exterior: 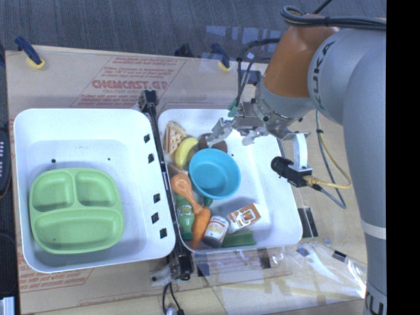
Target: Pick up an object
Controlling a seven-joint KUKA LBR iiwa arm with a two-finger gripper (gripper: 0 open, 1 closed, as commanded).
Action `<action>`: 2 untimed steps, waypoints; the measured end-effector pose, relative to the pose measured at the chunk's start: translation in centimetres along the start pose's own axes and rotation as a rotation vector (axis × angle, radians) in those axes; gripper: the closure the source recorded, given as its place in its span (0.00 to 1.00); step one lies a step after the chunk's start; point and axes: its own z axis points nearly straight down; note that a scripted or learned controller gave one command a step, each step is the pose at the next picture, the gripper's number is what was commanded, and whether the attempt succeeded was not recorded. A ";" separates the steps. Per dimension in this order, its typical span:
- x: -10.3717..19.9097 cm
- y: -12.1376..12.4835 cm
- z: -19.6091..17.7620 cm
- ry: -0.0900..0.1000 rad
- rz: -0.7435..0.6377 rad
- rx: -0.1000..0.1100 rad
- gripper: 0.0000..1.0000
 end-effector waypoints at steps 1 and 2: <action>0.7 0.9 13.3 -0.003 -0.125 0.001 0.00; 1.2 6.4 13.1 -0.004 -0.337 0.008 0.00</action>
